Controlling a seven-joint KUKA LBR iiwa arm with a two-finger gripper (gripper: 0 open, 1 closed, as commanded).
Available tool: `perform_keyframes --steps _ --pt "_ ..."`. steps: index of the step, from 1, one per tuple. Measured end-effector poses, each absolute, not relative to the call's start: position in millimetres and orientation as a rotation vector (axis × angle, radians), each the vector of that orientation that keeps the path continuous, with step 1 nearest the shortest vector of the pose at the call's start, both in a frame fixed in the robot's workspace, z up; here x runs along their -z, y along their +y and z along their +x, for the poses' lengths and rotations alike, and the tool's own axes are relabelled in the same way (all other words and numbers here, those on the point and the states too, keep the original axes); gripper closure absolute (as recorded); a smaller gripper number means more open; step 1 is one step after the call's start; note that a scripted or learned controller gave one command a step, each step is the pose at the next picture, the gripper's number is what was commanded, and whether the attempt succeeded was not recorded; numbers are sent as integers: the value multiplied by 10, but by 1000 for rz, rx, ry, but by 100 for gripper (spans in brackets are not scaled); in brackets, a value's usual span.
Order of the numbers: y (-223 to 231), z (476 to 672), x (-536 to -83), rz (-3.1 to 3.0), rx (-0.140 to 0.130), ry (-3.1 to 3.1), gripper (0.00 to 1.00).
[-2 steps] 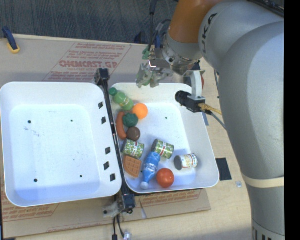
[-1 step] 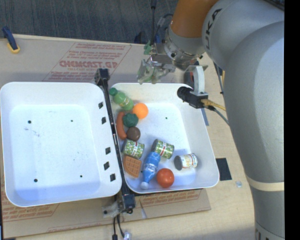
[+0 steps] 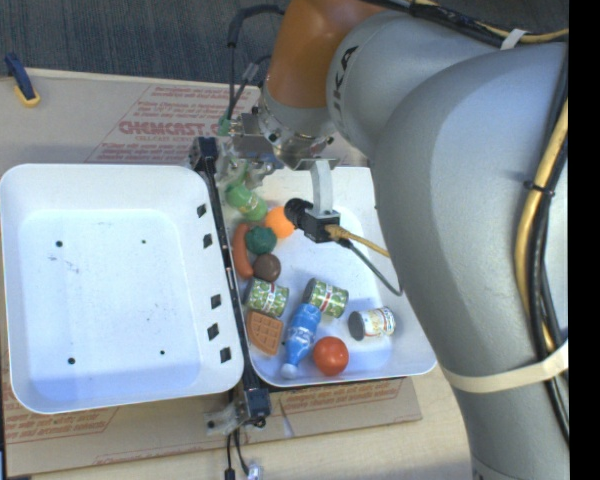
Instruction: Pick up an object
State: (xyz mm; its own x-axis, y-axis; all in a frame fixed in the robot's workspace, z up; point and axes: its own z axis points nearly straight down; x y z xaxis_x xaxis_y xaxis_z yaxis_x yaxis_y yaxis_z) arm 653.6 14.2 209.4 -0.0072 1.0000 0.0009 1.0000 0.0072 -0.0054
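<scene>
Over the right bin (image 3: 405, 366), the grey arm (image 3: 450, 148) reaches in from the right, its orange band (image 3: 305, 53) lying above the bin's far end. At the far left corner of this bin, the gripper (image 3: 242, 173) sits low among the wrist hardware, directly above a green object (image 3: 246, 200); whether it is spread or pinching anything cannot be determined from this angle. Just beside the green object lie an orange ball (image 3: 279, 219) and a dark teal object (image 3: 261, 240). A carrot (image 3: 241, 251) lies along the bin's left wall, with a brown ball (image 3: 267, 267) touching its near side. Nearer the camera, two green-labelled cans (image 3: 267, 296) (image 3: 326, 298) lie on their sides, apart from each other. A blue bottle (image 3: 299, 338) lies between a waffle (image 3: 264, 332) and a red tomato (image 3: 330, 356). A small jar (image 3: 372, 324) lies on its side near the right wall. A black connector with a yellow cable (image 3: 325, 230) hangs over the bin's middle. The left bin (image 3: 20, 268) adjoins the right one, both resting on printed cardboard (image 3: 140, 118).
</scene>
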Motion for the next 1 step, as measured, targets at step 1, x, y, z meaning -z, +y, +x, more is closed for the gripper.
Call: perform_keyframes --steps 1 --pt "132 6541 -2106 -2213 -4 -2227 0"
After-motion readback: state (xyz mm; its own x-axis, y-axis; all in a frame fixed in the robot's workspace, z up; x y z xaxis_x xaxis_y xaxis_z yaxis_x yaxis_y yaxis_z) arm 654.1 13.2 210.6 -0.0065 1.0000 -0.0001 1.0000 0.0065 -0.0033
